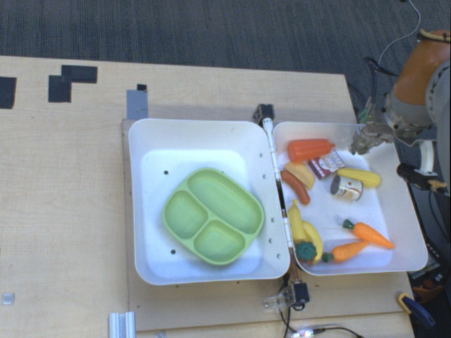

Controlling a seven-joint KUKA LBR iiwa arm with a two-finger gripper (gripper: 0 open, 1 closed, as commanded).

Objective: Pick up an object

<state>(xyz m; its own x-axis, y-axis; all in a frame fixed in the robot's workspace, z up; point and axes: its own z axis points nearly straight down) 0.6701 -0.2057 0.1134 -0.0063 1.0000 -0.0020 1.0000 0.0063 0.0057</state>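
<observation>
Starting at the left of the bench [63,210], I see the left bin [151,189] carrying one green divided plate [213,215] with three wells, lying flat and slightly turned; I judge it is parked there as a drop target, apart from the clutter.

The right bin [402,224] holds the candidates for picking, all toy food heaped loosely, likely tipped in so grasps vary. I count one red pepper [309,148], one hot dog [297,182], one purple-and-white packet [327,165], one small can [345,187] touching one yellow corn-like piece [361,177], one banana [308,236] with a green lump beside it, and two carrots [370,236].

At the right, my tool [365,139] hangs over the bin's far right corner, near the packet, with nothing between its fingers; whether it is released or clenched I cannot tell.
</observation>
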